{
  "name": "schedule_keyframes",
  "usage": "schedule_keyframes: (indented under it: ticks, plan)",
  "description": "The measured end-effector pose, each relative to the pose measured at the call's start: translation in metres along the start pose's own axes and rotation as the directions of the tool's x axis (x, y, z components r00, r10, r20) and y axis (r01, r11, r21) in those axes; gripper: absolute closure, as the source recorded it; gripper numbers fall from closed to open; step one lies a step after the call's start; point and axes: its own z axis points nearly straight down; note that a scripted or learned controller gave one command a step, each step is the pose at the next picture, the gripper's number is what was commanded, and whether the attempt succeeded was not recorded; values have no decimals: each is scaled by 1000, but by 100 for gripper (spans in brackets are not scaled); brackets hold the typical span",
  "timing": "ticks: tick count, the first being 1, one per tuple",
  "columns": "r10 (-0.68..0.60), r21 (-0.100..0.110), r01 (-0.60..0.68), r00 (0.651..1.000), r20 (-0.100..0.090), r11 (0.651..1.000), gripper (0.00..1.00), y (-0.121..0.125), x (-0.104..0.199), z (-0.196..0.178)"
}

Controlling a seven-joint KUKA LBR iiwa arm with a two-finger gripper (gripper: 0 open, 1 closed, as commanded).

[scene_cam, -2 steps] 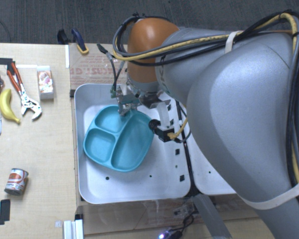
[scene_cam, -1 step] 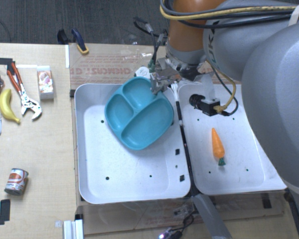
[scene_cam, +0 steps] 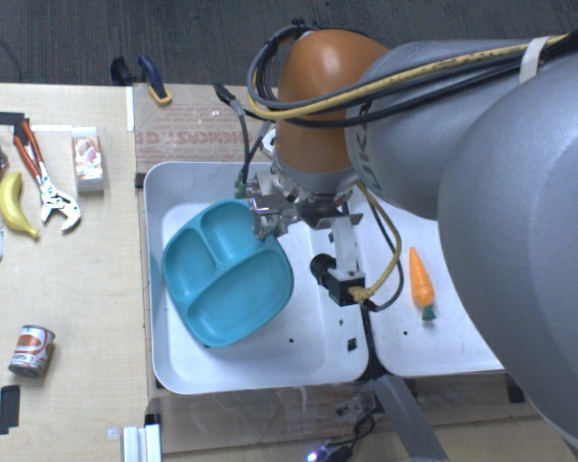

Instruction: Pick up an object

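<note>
A blue divided plate [scene_cam: 226, 275] lies tilted in the left white bin [scene_cam: 173, 354], filling most of its left half. My gripper [scene_cam: 270, 221] hangs under the orange band of the arm, right at the plate's upper right rim, and the wrist hides its tip. An orange carrot [scene_cam: 420, 279] lies in the right bin [scene_cam: 443, 349], apart from the gripper. A white and black piece [scene_cam: 339, 268] hangs below the wrist over the ridge between the bins; I cannot tell what it is.
On the wooden bench to the left lie a banana [scene_cam: 15, 206], red-handled pliers [scene_cam: 40, 173], a small box [scene_cam: 88, 160] and a can [scene_cam: 31, 348]. The big grey arm covers the right bin's upper part.
</note>
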Motion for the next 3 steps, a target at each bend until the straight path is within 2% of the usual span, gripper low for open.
schedule_keyframes:
  ticks: [1,2,3]
  plan:
    - [-416,-10,416,909,20,909,100,-74,-20,38]
    - [-435,-4,435,900,3,900,100,-13,29,-155]
    - [-823,-7,823,568,7,568,100,-14,13,16]
